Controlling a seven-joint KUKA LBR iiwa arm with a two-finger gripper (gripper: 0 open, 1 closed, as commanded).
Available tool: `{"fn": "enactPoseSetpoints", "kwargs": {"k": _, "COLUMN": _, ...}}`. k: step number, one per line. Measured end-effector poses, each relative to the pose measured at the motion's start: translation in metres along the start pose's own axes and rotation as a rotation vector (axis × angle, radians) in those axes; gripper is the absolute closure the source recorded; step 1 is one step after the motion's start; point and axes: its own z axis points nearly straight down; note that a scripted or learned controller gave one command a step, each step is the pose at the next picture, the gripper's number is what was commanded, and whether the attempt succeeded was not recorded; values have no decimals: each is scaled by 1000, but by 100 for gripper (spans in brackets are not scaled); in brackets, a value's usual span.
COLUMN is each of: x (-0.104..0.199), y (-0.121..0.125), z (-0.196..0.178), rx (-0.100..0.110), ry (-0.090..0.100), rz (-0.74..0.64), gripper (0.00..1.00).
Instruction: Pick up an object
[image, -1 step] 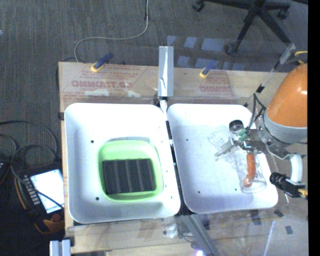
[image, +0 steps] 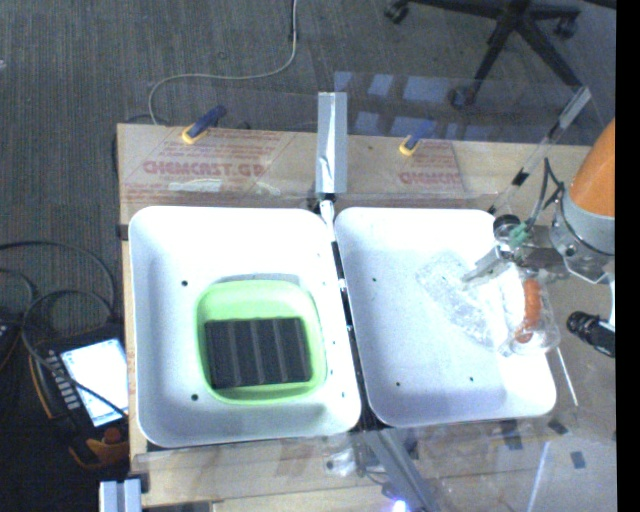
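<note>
My gripper (image: 512, 252) hangs over the right side of the right bin (image: 400, 390), below the grey wrist and its orange band (image: 608, 170). Just under and left of it lies a crumpled clear plastic piece (image: 458, 295) on the bin floor. A small orange, carrot-like object (image: 531, 301) lies against the bin's right wall, directly below the gripper, with more clear plastic (image: 522, 342) around its lower end. The view does not show anything held.
The left bin (image: 160, 300) holds a light-green tray with a dark ribbed insert (image: 256, 352). A metal bracket (image: 331, 150) stands behind the seam between the bins. Cables and a tablet (image: 85, 375) lie on the floor to the left.
</note>
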Motion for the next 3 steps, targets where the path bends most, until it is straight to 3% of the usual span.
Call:
{"fn": "enactPoseSetpoints", "kwargs": {"k": 1, "x": -25, "y": 38, "z": 33, "rx": 2, "ry": -2, "rz": -47, "gripper": 0}}
{"fn": "enactPoseSetpoints", "kwargs": {"k": 2, "x": -23, "y": 8, "z": -89, "rx": -2, "ry": -2, "rz": 26, "gripper": 0}}
{"fn": "enactPoseSetpoints", "kwargs": {"k": 3, "x": -5, "y": 31, "z": -124, "rx": 0, "ry": -3, "rz": -89, "gripper": 0}}
